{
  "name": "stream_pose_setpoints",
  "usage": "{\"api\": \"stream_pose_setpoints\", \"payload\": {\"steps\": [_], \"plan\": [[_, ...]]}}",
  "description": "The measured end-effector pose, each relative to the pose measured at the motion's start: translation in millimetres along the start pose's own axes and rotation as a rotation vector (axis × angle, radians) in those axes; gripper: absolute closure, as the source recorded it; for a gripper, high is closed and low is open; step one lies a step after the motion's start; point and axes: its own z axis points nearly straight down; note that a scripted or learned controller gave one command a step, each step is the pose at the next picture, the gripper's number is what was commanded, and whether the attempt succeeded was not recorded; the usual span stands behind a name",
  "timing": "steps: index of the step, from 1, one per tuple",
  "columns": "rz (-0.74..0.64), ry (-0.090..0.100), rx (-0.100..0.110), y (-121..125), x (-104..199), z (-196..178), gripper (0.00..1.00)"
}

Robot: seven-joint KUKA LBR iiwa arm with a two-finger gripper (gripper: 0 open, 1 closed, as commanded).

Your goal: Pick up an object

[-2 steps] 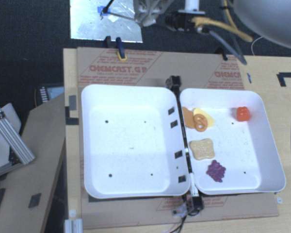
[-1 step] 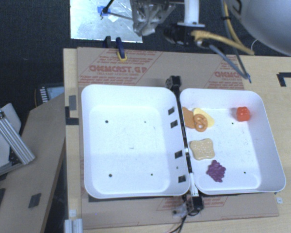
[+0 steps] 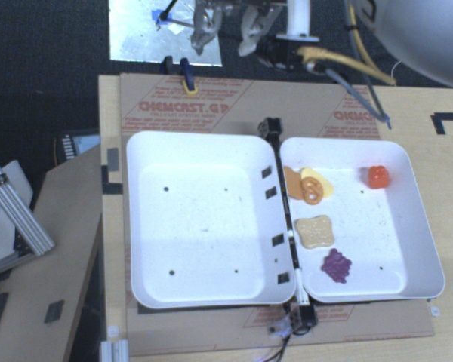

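The right bin (image 3: 415, 232) holds several small toy foods: a red piece (image 3: 377, 176) at the back right, an orange pretzel (image 3: 312, 189) on a yellow slice near the divider, a tan bread slice (image 3: 315, 231) and a purple grape cluster (image 3: 336, 265) toward the front. My gripper (image 3: 228, 30) hangs high at the top of the camera view, beyond the bins' far edge. Its two fingers stand apart with nothing between them.
The left bin (image 3: 204, 221) lies beside the right one, joined by black clips along the divider. A shiny metal plate (image 3: 147, 21) lies at the back left. Yellow and grey cables (image 3: 347, 62) trail from the wrist. An aluminium rail (image 3: 11, 210) stands at the left.
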Motion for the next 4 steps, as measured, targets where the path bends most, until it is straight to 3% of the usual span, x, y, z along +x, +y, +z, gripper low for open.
{"api": "stream_pose_setpoints", "payload": {"steps": [1, 2, 3, 4], "plan": [[-0.002, 0.001, -0.002, 0.1, 0.4, -11.7, 1.0], [-0.003, 0.001, -0.002, 0.0, 0.4, -11.2, 0.0], [-0.005, 0.002, -0.004, 0.1, 0.9, -22.7, 1.0], [-0.005, 0.002, -0.003, 0.0, 0.9, -22.4, 0.0]]}}
